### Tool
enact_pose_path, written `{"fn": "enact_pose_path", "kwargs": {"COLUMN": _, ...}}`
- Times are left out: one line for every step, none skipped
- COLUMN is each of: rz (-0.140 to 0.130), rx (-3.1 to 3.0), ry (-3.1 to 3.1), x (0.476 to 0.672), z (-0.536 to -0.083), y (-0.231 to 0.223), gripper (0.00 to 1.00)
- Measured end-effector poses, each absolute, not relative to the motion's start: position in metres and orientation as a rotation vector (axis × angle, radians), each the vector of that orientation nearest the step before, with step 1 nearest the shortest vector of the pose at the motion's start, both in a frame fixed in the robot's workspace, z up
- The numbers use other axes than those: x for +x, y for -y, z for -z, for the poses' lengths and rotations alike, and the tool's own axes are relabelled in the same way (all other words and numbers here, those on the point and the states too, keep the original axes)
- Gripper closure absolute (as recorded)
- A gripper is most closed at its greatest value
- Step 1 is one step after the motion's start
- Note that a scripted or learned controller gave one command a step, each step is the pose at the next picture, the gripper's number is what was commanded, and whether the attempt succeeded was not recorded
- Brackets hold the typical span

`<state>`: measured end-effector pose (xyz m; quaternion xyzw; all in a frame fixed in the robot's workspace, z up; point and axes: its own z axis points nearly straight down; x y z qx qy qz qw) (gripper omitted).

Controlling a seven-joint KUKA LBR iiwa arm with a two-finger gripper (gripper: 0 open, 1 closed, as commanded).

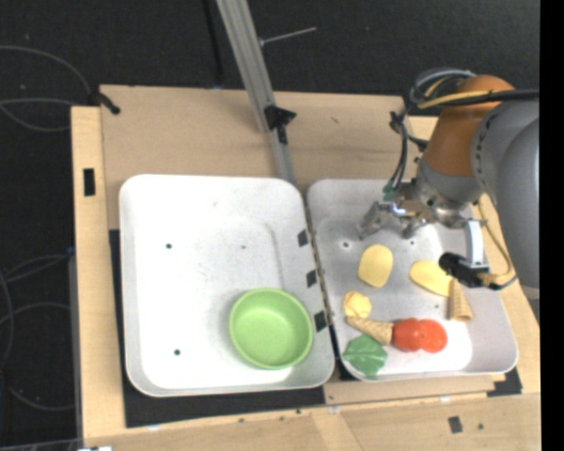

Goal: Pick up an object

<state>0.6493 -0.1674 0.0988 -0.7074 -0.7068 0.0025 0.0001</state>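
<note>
Pincer (395,216) poised over right bin (489,355) far end, prongs spread, nothing gripped. Yellow toy piece (376,265) just beneath, near side. Best descended straight, centred on piece, well clear of bin wall, then clenched.

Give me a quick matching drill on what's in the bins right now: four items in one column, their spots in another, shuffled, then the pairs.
Things:
1. green bowl
2. red tomato-like piece
3. gripper
4. green leafy piece

Places:
A. upper part of the right bin, above the yellow pieces
B. near corner of the left bin
C. near edge of the right bin, by the divider
D. near part of the right bin, right of the cone-shaped piece

Pairs: 1-B, 2-D, 3-A, 4-C
</note>
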Motion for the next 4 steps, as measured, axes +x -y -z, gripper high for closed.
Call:
{"fn": "enact_pose_path", "kwargs": {"rz": 0.000, "rx": -2.227, "ry": 2.224, "x": 0.651, "z": -0.113, "y": 0.168, "gripper": 1.00}}
{"fn": "enact_pose_path", "kwargs": {"rz": 0.008, "rx": -2.225, "ry": 2.227, "x": 0.655, "z": -0.179, "y": 0.169, "gripper": 1.00}}
{"fn": "enact_pose_path", "kwargs": {"rz": 0.008, "rx": -2.223, "ry": 2.230, "x": 0.653, "z": -0.243, "y": 0.167, "gripper": 1.00}}
{"fn": "enact_pose_path", "kwargs": {"rz": 0.005, "rx": -2.217, "ry": 2.229, "x": 0.654, "z": -0.258, "y": 0.167, "gripper": 1.00}}
